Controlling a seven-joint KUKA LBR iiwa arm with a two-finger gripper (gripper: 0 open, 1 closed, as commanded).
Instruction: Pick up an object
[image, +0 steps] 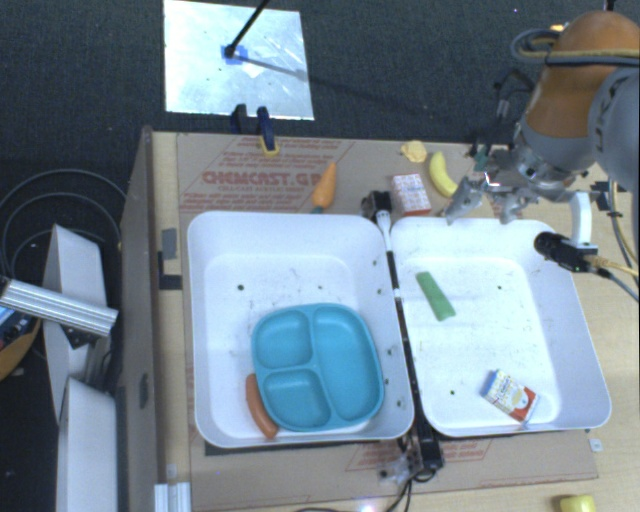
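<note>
Here, going from the left, the left bin (215, 260) holds a light-blue divided plate (317, 365) with three compartments, lying flat toward the near side, and an orange sausage-shaped piece (260, 406) lies just beside the plate's near-left edge, against the bin wall. Behind that bin, on the cardboard-covered tabletop (250, 170), sits a small orange carrot-like thing (325, 185). The right bin (570, 320) carries a flat green strip (435, 296), slanted, lying toward the far-left part of its floor, and a small white carton with blue and orange printing (510, 395) near the near-right corner; the two are well apart. Beyond the bins' far rims stand a small pinkish-white box (411, 193), a yellow banana (441, 174) and a little yellow lump (414, 151). The hand (488, 202) hangs over the far rim of the right bin, under the grey arm with its orange band (580, 60); its fingers look spread and nothing shows between them. The green strip lies nearer the camera and slightly left of the hand, apart from it; the carton lies farther off, toward the near side.
</note>
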